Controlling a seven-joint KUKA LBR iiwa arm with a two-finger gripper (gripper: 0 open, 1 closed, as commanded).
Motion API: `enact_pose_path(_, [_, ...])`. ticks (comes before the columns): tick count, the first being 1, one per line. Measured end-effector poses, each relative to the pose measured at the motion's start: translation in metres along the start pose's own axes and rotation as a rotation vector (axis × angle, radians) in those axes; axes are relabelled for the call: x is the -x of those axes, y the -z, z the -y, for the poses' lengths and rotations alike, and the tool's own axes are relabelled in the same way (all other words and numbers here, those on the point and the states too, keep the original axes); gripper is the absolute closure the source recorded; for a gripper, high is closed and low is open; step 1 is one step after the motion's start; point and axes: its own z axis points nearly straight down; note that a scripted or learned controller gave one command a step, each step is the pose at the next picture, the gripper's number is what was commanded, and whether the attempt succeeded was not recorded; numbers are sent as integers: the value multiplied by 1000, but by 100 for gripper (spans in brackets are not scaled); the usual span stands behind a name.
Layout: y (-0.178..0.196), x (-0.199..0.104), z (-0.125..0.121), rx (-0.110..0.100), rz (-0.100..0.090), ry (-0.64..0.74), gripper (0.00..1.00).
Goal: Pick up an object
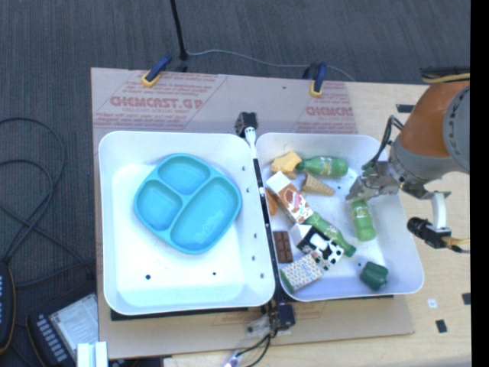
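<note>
Arm (439, 132): grey with orange band, reaching in from right over far right part of right bin.
Gripper (361, 192): low over right bin, just above far end of small green bottle; fingers too blurred and small, cannot tell whether apart or together; nothing seen clamped.
Right bin (397, 281): white, shallow, holds the clutter of small things.
Small green bottle (364, 220): lying right of centre in right bin, directly near side of gripper tip, contact unclear.
Large green bottle (323, 166): lying on its side at far side of right bin, left of gripper, apart from it.
Yellow piece (287, 161): far left corner area of right bin, just beside large green bottle.
Cone (318, 184): tan, lying just near side of large green bottle.
Carton (289, 198): white and orange, left part of right bin, tilted.
Black-and-white toy (325, 248): centre near part of right bin, touching neighbouring pieces.
Brown bar (283, 246): along left wall of right bin.
Patterned card (300, 272): near left corner of right bin.
Dark green cup (374, 274): near right corner of right bin, well apart from pile.
Left bin (122, 281): white, side by side with right bin.
Blue plate (187, 202): three compartments, centred in left bin.
</note>
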Motion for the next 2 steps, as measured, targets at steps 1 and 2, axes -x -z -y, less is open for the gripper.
enact_pose_path(1, [87, -49, -9, 0, 3, -2, 100])
enact_pose_path(2, [105, -126, -26, -2, 3, -3, 100])
